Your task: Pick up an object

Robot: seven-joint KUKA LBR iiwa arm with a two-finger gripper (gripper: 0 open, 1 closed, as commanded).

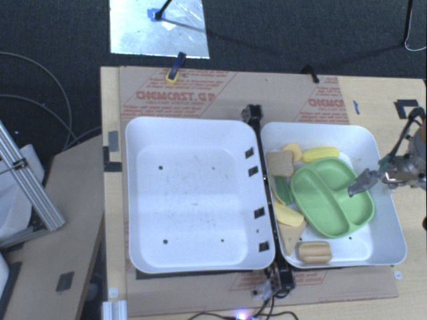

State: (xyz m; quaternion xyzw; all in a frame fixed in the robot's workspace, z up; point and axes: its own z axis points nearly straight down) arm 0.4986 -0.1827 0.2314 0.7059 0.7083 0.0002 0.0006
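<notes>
The gripper is seen at the right side of the right bin, reached in from the right edge, with its tip over the upper right rim of the green divided plate. Whether the claw is spread or pressed together cannot be told; the tip is blurred and reads as one grey wedge. Nothing is seen pinched in it. It seems to be touching or just above the plate rim, but contact cannot be confirmed.

Relative to the claw:
- The plate is directly under and to the left of the tip, tilted slightly, filling the bin's middle.
- A yellow corn cob lies up and left of the claw, just beside the plate's top edge.
- A tan bread slice is further left, near the bin's left wall, with a pale yellow piece just above it.
- A yellow piece is partly tucked under the plate's left edge, down and left of the claw.
- A bread roll lies below the plate, near the bin's front wall.

The left bin lies well to the left of the claw, across the central divider.
</notes>
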